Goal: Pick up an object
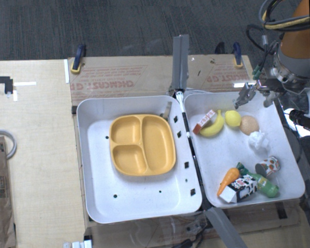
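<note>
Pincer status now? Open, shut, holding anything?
Pincer: open, holding nothing, above the right bin's far edge.

The cardboard sheet [142,75] behind the bins carries red print, upside down in this view. It reads roughly "CHEMCAST" followed by "GP", and it stands once on the left part and again, fainter, on the right part [220,81]. Smaller lines beneath cannot be read. The brown bag [0,191] at the left edge bears dark print too small to read.
</note>
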